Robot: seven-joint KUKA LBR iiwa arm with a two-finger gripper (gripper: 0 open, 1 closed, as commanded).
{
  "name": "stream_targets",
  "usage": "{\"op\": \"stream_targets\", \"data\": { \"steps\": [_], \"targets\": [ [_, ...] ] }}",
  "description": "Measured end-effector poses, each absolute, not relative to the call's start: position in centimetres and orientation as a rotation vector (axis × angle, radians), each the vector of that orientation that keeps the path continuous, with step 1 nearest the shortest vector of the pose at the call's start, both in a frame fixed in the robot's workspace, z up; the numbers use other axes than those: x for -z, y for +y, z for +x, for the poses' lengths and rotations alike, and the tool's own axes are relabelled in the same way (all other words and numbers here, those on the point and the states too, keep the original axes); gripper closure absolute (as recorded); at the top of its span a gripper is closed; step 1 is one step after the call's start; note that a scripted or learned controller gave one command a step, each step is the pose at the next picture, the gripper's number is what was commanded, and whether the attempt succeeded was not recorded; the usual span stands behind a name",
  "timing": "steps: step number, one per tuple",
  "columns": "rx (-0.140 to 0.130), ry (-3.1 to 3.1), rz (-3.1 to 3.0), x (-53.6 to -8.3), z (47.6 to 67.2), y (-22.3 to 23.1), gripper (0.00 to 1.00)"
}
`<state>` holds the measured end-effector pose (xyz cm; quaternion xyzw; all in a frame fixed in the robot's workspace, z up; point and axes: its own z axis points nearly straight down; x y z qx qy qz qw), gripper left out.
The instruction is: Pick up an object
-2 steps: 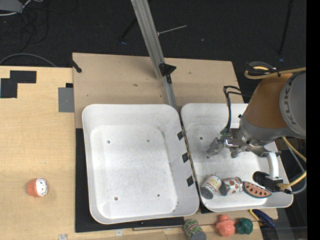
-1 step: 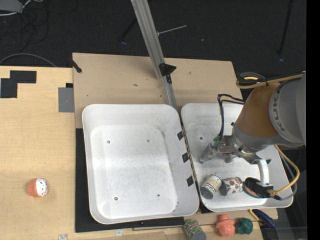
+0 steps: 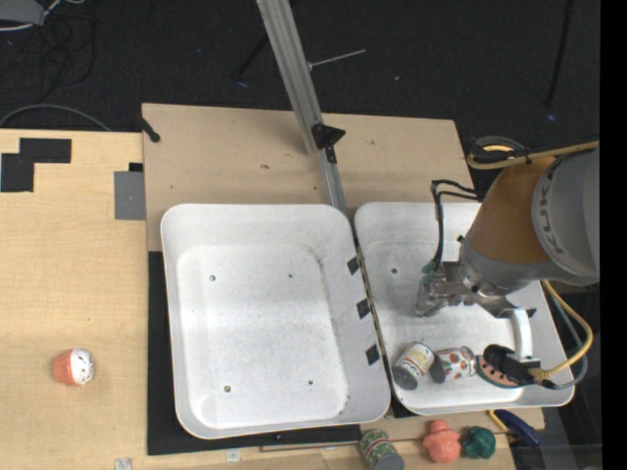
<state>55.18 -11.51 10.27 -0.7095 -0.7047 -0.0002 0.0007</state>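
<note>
Overhead, the grey arm's gripper (image 3: 432, 297) hung low in the right bin (image 3: 392, 228); whether its jaws were parted I could not tell. Just below them lay a small can (image 3: 415, 362) and a patterned can (image 3: 454, 362), touching. Both looked light, rigid, smooth-sided cylinders, best pinched across the curved sides.

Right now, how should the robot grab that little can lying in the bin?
Grip the small can across its round middle, coming straight down from above. It lies on its side on the right bin's floor, with the spotted object close beside one end, so its long sides look freest.
</note>
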Motion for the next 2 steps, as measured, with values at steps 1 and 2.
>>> {"op": "stream_targets", "data": {
  "steps": [1, 2],
  "targets": [
    [0.002, -2.221, -2.226, -16.2, 55.8, -12.3, 1.0],
    [0.003, -2.223, -2.223, -21.5, 55.8, -12.4, 1.0]
  ]
}}
